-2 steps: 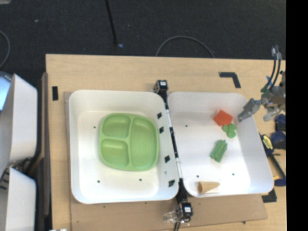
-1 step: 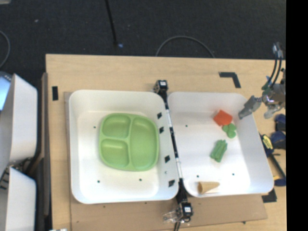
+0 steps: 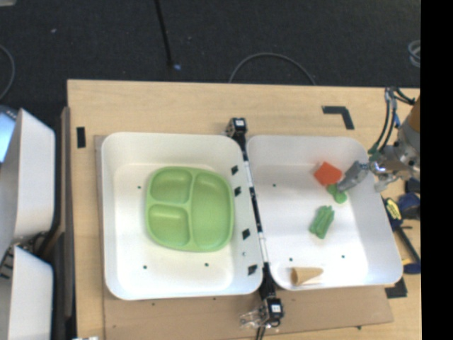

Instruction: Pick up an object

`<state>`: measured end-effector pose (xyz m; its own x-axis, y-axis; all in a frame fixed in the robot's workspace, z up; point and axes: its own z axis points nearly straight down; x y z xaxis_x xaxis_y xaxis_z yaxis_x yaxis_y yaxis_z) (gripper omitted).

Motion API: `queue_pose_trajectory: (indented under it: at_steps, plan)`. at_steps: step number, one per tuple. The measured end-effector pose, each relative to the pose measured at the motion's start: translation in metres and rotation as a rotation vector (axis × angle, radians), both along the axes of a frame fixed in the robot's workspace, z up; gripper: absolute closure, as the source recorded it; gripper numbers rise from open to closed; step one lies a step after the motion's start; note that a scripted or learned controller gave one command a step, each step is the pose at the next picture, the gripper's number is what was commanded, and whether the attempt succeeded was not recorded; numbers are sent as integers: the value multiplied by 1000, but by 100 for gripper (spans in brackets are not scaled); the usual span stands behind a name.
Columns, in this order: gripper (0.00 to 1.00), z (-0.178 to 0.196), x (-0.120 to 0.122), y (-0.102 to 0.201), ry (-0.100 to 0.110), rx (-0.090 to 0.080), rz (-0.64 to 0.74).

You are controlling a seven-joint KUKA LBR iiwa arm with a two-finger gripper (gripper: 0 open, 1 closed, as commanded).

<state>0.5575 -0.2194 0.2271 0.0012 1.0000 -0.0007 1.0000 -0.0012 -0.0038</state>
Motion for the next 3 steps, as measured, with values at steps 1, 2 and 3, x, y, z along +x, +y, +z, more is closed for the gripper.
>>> queue_pose_trajectory:
  at_steps: [1, 2, 3]
  plan:
    - [0, -61, -7, 1, 1, 0, -1]
    - [0, -104, -4, 3, -2, -1, -4]
    - [100, -91, -2, 2, -9, -2, -6]
